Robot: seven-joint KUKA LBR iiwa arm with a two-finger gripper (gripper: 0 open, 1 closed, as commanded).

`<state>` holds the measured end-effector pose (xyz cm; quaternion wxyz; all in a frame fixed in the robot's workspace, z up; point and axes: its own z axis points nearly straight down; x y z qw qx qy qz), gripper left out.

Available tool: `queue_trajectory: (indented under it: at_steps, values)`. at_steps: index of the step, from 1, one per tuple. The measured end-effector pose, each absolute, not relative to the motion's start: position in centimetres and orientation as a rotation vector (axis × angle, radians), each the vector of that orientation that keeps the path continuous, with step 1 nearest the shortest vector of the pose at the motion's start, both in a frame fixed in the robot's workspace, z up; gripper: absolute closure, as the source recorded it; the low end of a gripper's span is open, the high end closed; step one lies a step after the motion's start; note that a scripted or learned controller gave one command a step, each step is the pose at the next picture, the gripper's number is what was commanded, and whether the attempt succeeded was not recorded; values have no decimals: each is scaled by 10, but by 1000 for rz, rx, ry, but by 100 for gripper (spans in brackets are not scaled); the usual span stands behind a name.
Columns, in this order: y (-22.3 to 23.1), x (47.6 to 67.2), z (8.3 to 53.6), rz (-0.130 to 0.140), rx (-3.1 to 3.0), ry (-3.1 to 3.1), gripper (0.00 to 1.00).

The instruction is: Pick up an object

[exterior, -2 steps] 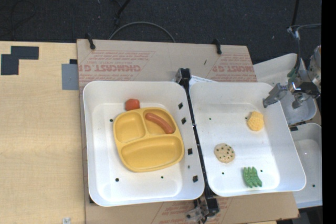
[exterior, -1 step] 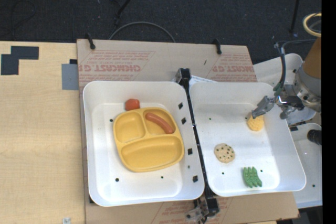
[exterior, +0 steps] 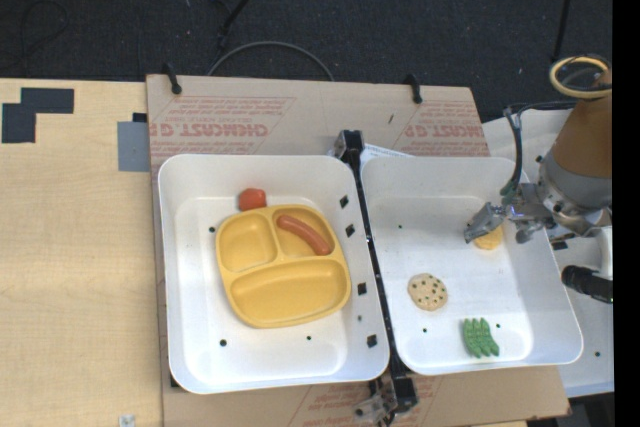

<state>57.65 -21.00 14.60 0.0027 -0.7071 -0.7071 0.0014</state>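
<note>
Grey arm with orange band reaching from the right, its two-finger claw [exterior: 497,227] low in the right-hand shallow white bin [exterior: 440,355] over a small pale-yellow object [exterior: 489,240], apparently the pick target. Whether the claw is open or closed cannot be told. A round chocolate-chip cookie [exterior: 427,291] and a green ridged toy [exterior: 480,337] lie apart, nearer the front. The left bin [exterior: 190,335] carries a yellow compartment tray [exterior: 283,267] with a sausage [exterior: 305,233].

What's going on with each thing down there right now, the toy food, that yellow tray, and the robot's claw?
Gripper: low in the right bin, over a small yellow piece.
Cookie: flat on the right bin's floor.
Green toy vegetable: lying loose near the cookie.
Divided yellow tray: flat in the left bin.
Sausage: in the tray's upper right compartment.
Red piece: beside the tray's top edge.
</note>
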Motion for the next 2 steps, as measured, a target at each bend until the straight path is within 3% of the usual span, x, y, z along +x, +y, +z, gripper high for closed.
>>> queue_trajectory:
  at_steps: [1, 2]
  values:
    - [-209, 576, 93, 4, -2218, -2217, 0]
    - [-209, 576, 105, 3, -2220, -2217, 100]
